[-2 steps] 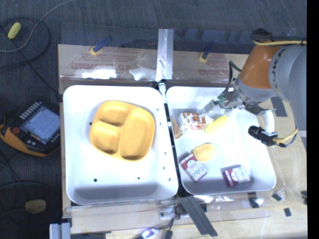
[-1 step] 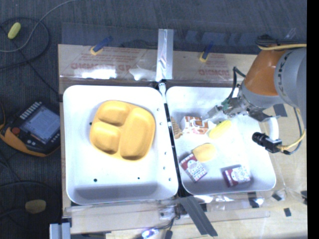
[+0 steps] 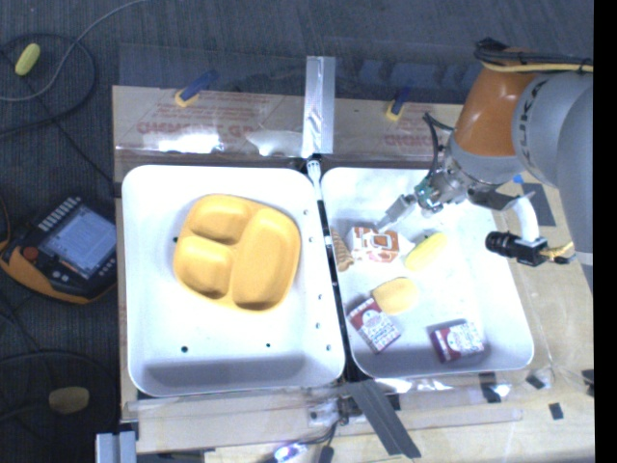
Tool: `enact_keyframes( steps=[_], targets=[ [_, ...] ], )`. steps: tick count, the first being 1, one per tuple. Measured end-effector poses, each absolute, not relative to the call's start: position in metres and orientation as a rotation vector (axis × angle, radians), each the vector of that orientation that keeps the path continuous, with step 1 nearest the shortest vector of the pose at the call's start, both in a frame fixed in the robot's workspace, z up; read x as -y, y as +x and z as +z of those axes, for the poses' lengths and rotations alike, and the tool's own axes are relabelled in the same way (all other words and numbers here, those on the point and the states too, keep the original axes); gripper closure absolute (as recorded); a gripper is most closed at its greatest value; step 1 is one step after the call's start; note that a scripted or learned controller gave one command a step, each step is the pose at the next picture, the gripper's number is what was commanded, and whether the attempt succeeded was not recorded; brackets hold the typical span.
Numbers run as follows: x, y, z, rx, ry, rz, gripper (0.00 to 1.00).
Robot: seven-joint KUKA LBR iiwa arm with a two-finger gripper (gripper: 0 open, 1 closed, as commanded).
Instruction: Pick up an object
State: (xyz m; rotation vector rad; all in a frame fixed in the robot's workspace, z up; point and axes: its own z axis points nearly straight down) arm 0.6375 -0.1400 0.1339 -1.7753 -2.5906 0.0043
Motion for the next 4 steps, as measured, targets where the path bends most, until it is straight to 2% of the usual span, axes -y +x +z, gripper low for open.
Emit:
enact_keyframes(
  steps=[1,2,3,4],
  targets=[
    [0.126,0.596,0.114,2.519,-1.928,-0.028,0.00],
    [0.119,0.575,0.111,2.212,-2.298,-0.064,0.00],
    [0.112,0.602,0.089,2.160,-2.296,-0.009,0.00],
    [0.113,0.602,0.096,2.159,-2.293,-0.003,1.00]
  ],
)
